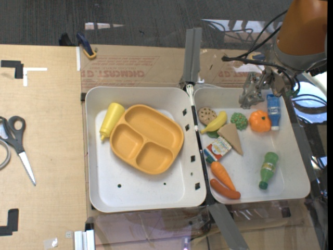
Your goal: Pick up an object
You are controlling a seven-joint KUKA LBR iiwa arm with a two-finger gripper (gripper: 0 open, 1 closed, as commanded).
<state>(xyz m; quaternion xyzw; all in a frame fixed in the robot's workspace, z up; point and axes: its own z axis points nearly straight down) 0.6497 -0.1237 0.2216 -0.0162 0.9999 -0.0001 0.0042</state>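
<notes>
My gripper (253, 99) hangs over the back of the right bin (297, 189), just above the broccoli (239, 120) and left of the blue carton (273, 110). Nothing shows between its fingers. Below it lie an orange (259, 122), a banana (216, 122), a cookie (206, 114), a tan wedge (230, 138), a small red-and-white packet (218, 148), a carrot (222, 174), a red sausage (225, 190) and a green bottle (268, 169).
The left bin (104, 191) holds a yellow divided tray (145, 138) and a yellow bottle (111, 120). Scissors (18, 145) lie on the wooden bench at far left. Cables hang around the arm's orange band (307, 20).
</notes>
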